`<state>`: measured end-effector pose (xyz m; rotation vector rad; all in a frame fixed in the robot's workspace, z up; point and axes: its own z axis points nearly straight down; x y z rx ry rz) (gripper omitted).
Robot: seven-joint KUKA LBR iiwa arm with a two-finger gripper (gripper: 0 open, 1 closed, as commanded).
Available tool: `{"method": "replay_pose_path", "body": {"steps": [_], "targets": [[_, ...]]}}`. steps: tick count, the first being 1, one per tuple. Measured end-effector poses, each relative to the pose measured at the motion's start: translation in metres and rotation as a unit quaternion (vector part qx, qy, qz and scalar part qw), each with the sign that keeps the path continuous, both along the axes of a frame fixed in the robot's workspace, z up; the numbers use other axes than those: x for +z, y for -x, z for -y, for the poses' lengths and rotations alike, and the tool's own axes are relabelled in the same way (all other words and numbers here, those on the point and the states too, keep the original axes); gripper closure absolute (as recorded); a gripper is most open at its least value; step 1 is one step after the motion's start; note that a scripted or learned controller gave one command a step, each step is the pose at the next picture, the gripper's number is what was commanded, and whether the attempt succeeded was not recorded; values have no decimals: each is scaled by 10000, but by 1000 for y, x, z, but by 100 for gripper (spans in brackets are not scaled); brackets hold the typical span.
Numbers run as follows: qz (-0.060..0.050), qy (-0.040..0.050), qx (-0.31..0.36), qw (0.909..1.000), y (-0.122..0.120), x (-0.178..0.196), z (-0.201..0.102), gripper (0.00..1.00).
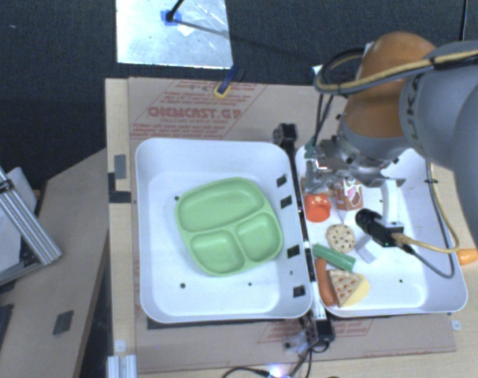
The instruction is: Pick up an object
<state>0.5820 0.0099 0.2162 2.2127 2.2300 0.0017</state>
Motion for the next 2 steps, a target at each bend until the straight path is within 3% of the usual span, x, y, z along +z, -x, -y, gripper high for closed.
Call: {"method": "replay_pose_path", "body": {"steps": [1, 2], "targets": [[10, 0, -9, 10000, -11, 7, 0, 100], [-1, -3, -8, 10000, 2, 18, -3, 100]]}}
